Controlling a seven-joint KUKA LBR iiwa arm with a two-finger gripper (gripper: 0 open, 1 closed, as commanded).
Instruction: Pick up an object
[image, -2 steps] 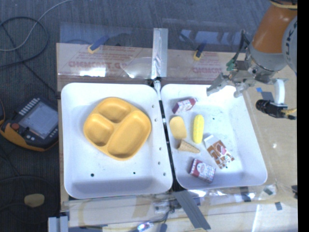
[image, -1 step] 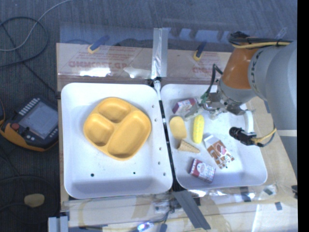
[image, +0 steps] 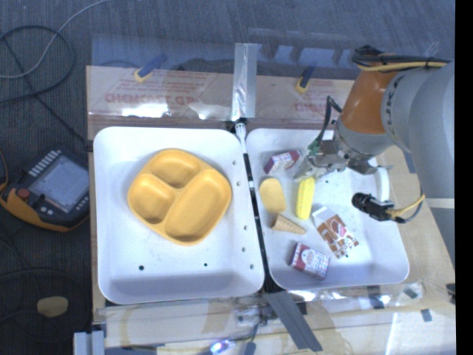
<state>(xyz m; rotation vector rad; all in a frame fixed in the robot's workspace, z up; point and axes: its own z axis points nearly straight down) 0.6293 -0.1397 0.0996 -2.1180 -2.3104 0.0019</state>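
Observation:
In the right bin [image: 384, 261], my gripper [image: 314, 163] hangs low at the back, just above the upper end of a yellow corn cob [image: 304, 197]. To its left lies a small red and white carton [image: 283, 161]. A pale yellow oval piece [image: 272, 194] and a tan cone [image: 289, 224] lie left of the corn. Toward the front rest a red and white packet [image: 336, 232] and a red box [image: 309, 261]. Nothing is seen held in the gripper.
The left bin [image: 118, 272] holds a yellow divided plate [image: 179, 195]. The grey arm with its orange band [image: 366, 106] comes in from the right over the right bin's back corner. A black cable fitting [image: 372, 205] hangs by the right wall. A handheld pendant [image: 48, 191] lies left of the bench.

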